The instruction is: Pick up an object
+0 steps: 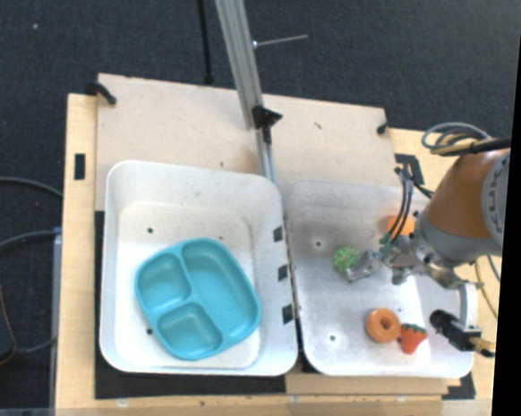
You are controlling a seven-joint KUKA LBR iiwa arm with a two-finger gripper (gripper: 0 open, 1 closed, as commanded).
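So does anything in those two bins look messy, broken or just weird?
Nothing spilled or broken. The blue divided plate lies skewed in the left bin. In the right bin, the green toy, orange ring and red piece lie scattered.

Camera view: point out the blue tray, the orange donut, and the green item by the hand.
blue tray [198, 298]: camera view, on the ridge where its three compartments meet.
orange donut [382, 325]: camera view, on its ring, right bin.
green item [345, 257]: camera view, on its green top, right bin.
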